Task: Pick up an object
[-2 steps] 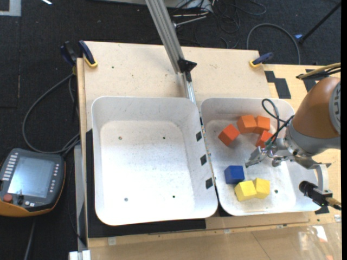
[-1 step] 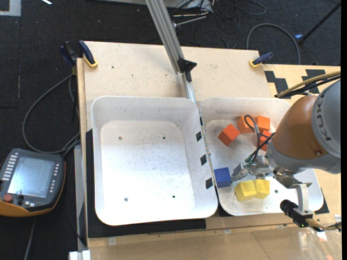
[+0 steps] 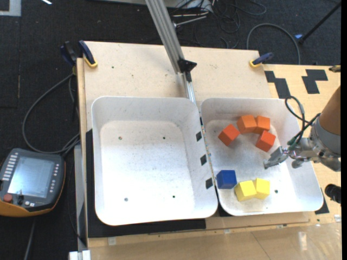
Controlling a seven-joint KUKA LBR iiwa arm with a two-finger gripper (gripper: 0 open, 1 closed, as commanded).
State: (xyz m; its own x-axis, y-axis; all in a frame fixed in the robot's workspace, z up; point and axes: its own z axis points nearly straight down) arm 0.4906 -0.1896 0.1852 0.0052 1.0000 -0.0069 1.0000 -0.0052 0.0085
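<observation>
Several blocks lie in the right bin (image 3: 303, 191). Three orange blocks (image 3: 248, 123) cluster near its far side, with one more orange-red block (image 3: 266, 141) just in front of them. A blue block (image 3: 226, 179) sits near the bin's left wall, and two yellow blocks (image 3: 252, 189) lie side by side at the front. My gripper (image 3: 274, 159) reaches in from the right and hovers low over the bin floor, just below the orange-red block and above the yellow pair. Nothing shows in its grasp.
The left bin (image 3: 103, 145) stands beside the right one, with a shared ridge between them. A metal pole (image 3: 168, 31) slants over the bench's back. A teach pendant (image 3: 30, 180) lies on the floor at left.
</observation>
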